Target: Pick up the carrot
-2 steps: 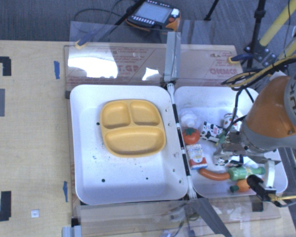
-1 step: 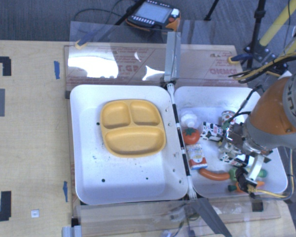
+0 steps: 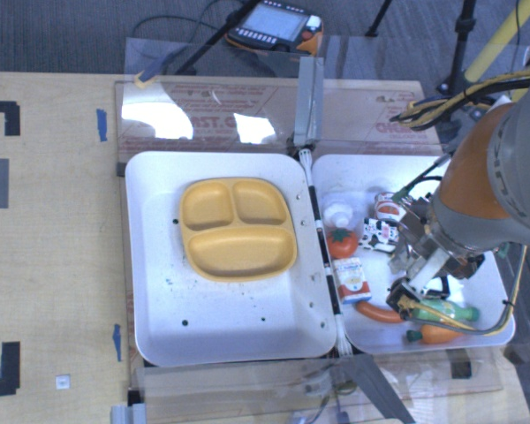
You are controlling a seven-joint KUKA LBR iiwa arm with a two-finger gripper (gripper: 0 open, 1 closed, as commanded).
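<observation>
The carrot (image 3: 442, 334), orange with a green stub at its left end, lies along the front wall of the right bin (image 3: 490, 276). A second orange-red, elongated piece (image 3: 379, 313) lies just left of it. My gripper (image 3: 412, 254) hangs low over the middle of the right bin, behind and slightly left of the carrot. The arm reaches in from the right and covers the bin's right half. Nothing shows between the gripper and the carrot that would tell contact.
The right bin also holds a small white cup (image 3: 338, 215), a red tomato-like piece (image 3: 342, 245), a cow-patterned item (image 3: 377, 234), a red-and-white can (image 3: 387, 208), a small carton (image 3: 352, 280) and a green object (image 3: 452, 312). A yellow divided plate (image 3: 237, 228) sits in the left bin (image 3: 159, 307).
</observation>
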